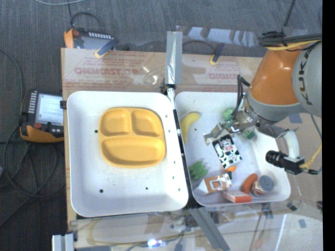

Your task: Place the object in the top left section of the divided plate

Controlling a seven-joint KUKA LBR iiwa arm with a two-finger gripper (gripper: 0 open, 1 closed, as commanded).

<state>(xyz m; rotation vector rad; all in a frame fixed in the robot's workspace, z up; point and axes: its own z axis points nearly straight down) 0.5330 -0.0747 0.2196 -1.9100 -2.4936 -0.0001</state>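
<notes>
A yellow divided plate (132, 136) lies in the left white bin (78, 161), with its two small sections on the far side; the top left section (116, 121) holds nothing. My gripper (224, 132) hangs low over the right bin (277, 192), just above the far end of a black-and-white patterned carton (229, 153). The carton lies flat on the bin floor. The arm's orange band (275, 77) sits to the upper right of the gripper.
The right bin also holds a yellow banana (189, 121), a green leafy piece (198, 169), another green piece (229, 113) behind the gripper, a small orange-and-white box (217, 183), an orange block (238, 196), a red piece (249, 182) and a grey disc (266, 183).
</notes>
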